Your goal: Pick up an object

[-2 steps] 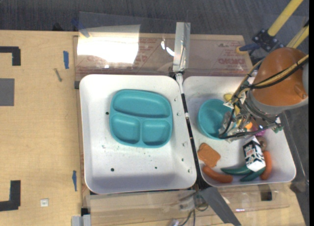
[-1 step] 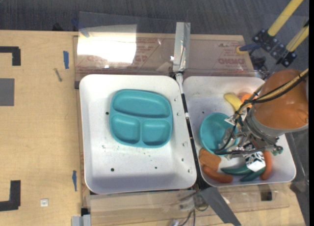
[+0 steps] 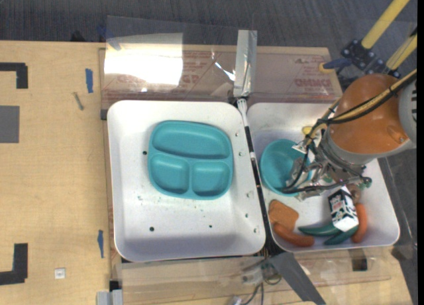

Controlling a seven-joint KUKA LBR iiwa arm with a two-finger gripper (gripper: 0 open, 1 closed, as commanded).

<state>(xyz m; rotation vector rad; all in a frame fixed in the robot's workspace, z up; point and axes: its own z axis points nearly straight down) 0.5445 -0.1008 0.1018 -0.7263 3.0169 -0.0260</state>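
Note:
My gripper (image 3: 317,179) hangs low over the right bin (image 3: 384,231), under the orange band of the arm (image 3: 363,118). It sits just right of a teal bowl (image 3: 278,163) and partly covers the bowl's right rim. In front of it lie a small white and black carton (image 3: 342,209), a brown bread-like piece (image 3: 283,213), a long orange piece (image 3: 291,236) and a green pod-like piece (image 3: 324,231). Another orange piece (image 3: 361,223) lies right of the carton. Cables and the wrist hide what is directly beneath the gripper.
The left bin (image 3: 126,217) holds a teal divided plate (image 3: 191,159). A raised divider (image 3: 250,164) separates the two bins. A clear plastic sheet (image 3: 199,65) and a metal strip (image 3: 244,61) stand behind the bins. Yellow struts (image 3: 391,12) rise at the upper right.

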